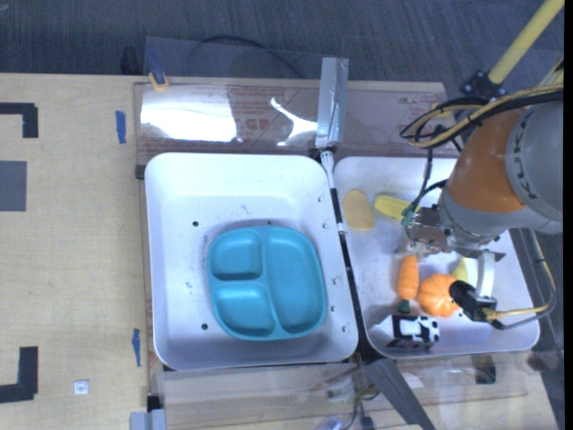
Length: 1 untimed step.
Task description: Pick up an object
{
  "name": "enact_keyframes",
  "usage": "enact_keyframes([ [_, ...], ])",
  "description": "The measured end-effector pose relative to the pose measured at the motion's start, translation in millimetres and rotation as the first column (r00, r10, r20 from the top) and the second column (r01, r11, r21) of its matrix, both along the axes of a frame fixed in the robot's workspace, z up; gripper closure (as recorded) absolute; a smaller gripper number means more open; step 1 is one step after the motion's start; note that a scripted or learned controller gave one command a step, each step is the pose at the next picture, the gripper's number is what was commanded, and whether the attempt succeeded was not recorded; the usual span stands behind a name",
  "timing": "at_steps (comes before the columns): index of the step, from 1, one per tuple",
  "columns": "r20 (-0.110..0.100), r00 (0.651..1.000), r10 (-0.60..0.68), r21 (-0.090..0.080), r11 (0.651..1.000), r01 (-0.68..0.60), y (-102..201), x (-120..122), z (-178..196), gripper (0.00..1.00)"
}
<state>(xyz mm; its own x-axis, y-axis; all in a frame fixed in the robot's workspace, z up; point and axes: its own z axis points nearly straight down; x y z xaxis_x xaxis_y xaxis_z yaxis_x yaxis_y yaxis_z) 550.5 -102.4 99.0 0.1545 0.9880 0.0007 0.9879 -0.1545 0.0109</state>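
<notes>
Reaching in from the right, grey arm (524, 173) with orange band hangs over the right bin (519, 330). End effector (434, 236) low among the objects; cannot tell whether it is open or closed, nothing visibly gripped. Right bin, smooth white plastic, rounded corners: slim orange carrot shape (408, 277) upright in view, round orange pumpkin-like piece (435, 292) touching it, small black-and-white cow figure (414, 328) near the front wall, pale tan oval (358, 210) by the divider, yellow elongated piece (390, 208) beside it. Left bin (179, 186): glossy teal plate (266, 280), three compartments, rounded-square. Pale wood counter (63, 240).
</notes>
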Motion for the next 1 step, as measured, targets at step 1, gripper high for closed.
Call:
enact_keyframes([
  [1,-0.006,0.996,-0.094,0.002,0.996,0.094,39.2,-23.6,87.6,1.00],
])
